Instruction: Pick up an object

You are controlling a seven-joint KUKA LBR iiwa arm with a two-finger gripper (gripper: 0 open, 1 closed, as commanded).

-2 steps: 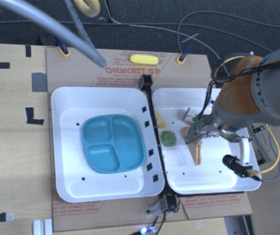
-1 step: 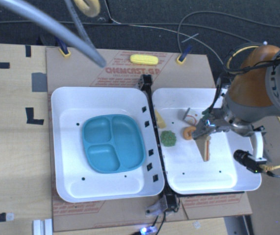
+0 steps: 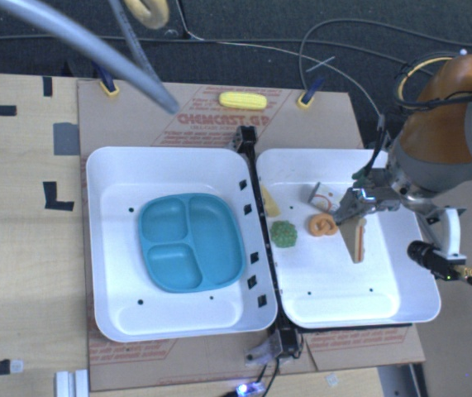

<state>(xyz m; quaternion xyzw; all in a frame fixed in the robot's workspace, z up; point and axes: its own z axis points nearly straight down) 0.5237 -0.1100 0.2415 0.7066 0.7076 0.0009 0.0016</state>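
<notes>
Hovering over right bin [image 3: 417, 304], gripper [image 3: 353, 208] sits low above cluster of small items; you cannot tell hand state from this view. Candidate targets: orange pretzel-like piece [image 3: 322, 225] just left of gripper, sausage-like stick [image 3: 359, 242] just below, green broccoli piece [image 3: 283, 235] further left. Commit to one item, centre over it, descend straight. Avoid straddling two pieces. Blue divided plate [image 3: 192, 242] lies in left bin [image 3: 112, 304].
</notes>
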